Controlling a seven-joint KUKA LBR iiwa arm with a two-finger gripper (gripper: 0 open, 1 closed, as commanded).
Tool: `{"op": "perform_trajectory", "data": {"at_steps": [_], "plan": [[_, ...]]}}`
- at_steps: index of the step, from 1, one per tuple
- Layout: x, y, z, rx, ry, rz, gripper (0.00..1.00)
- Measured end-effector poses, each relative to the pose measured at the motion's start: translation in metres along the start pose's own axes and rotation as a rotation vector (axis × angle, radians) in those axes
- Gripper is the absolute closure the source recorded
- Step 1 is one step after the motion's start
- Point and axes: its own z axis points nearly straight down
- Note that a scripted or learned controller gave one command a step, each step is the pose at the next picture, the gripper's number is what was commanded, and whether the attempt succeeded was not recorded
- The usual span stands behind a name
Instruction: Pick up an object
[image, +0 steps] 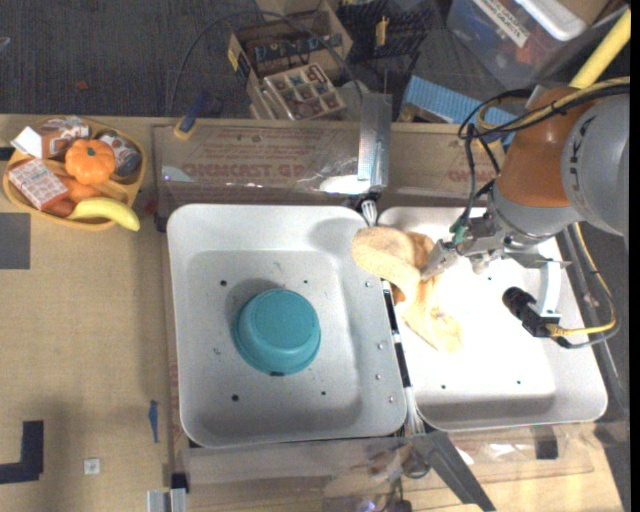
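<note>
The pincer (438, 262) hangs over the far-left part of the right bin (530, 385), at the end of the grey arm (560, 170) that reaches in from the right. It is pinching a pale yellow cloth (395, 255): one bunched end of the cloth is lifted between the fingers and spills across the divide onto the rim of the left bin (200, 250), while the other end trails down onto the right bin's floor. A teal bowl (278, 331) sits upside down near the middle of the left bin, well apart from the cloth. On the worktop's far-left corner rests a basket of toy food (72, 172).
</note>
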Motion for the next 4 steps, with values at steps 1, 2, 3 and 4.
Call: {"op": "perform_trajectory", "data": {"at_steps": [1,2,3,4], "plan": [[0.006,-0.035,0.013,-0.001,0.000,0.000,0.00],[0.000,0.006,0.040,-0.011,-0.002,-0.020,0.00],[0.000,0.008,0.028,-0.018,-0.002,-0.019,1.00],[-0.001,0.007,0.028,-0.018,-0.002,-0.018,0.00]]}}
